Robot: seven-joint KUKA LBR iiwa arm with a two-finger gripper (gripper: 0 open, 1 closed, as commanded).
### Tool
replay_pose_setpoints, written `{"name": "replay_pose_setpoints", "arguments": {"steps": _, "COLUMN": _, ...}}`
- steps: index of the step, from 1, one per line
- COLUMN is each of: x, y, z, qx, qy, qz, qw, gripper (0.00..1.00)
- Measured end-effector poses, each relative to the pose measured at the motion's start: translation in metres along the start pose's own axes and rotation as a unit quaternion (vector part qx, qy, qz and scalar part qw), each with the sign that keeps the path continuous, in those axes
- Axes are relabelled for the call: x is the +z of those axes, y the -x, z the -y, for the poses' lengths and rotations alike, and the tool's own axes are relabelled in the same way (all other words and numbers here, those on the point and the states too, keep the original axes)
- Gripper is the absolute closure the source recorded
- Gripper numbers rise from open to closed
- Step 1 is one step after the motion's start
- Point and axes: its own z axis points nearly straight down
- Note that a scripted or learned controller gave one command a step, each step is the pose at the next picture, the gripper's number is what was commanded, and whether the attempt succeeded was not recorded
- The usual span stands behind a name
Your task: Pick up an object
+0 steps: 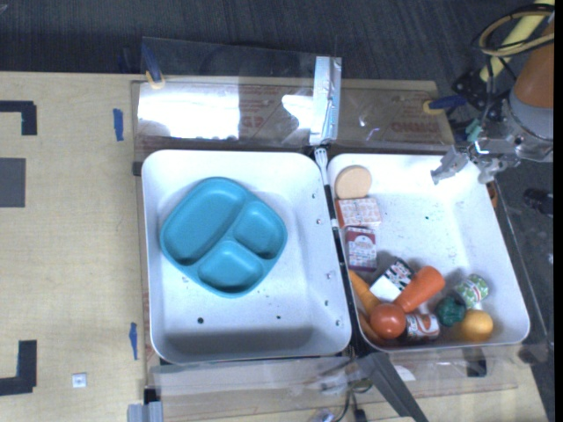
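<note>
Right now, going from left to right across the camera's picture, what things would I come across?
Blue divided plate in the left bin → round tan biscuit at the right bin's far left corner → carrot → yellow fruit → gripper at the right bin's far right corner.

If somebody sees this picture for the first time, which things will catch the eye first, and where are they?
The big blue divided plate lies alone in the left bin and stands out most. Next comes the bright heap of toy food in the near corner of the right bin, with an orange carrot and a red tomato. The gripper hangs over that bin's far right edge.
</note>
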Motion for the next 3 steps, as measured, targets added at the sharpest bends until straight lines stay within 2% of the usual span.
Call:
{"name": "replay_pose_setpoints", "arguments": {"steps": 1, "x": 0.072, "y": -0.015, "z": 0.042, "qx": 0.028, "qy": -0.002, "qz": 0.000, "qw": 0.9996, "gripper": 0.00}}
{"name": "replay_pose_setpoints", "arguments": {"steps": 2, "x": 0.067, "y": -0.036, "z": 0.132, "qx": -0.143, "qy": 0.000, "qz": -0.001, "qw": 0.9897, "gripper": 0.00}}
{"name": "replay_pose_setpoints", "arguments": {"steps": 3, "x": 0.102, "y": -0.022, "z": 0.159, "qx": -0.142, "qy": 0.004, "qz": 0.002, "qw": 0.9898, "gripper": 0.00}}
